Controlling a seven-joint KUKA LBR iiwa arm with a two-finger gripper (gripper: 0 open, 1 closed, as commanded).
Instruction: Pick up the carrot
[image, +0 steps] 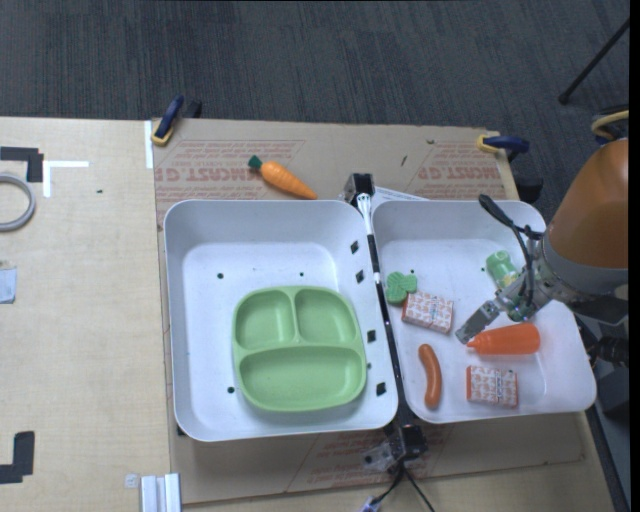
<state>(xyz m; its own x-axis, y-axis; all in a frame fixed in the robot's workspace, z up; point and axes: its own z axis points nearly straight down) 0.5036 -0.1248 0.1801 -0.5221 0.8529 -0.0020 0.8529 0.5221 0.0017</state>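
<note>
An orange carrot (284, 179) with a green top lies on the cardboard behind the left bin, outside both bins. A second orange, carrot-like piece (506, 341) lies in the right bin (560, 400) near its right wall. My gripper (480, 322) is low in the right bin, its tip pointing left, right beside the upper left end of that orange piece. The view does not tell whether the piece is in its grasp. The grey wrist and orange band (598, 205) rise to the right.
The right bin also holds a sausage (431, 376), two pink and white boxes (428, 312) (492, 386), and green pieces (401, 286) (500, 266). A green divided plate (299, 347) sits in the left bin (200, 250). Clamps stand between the bins.
</note>
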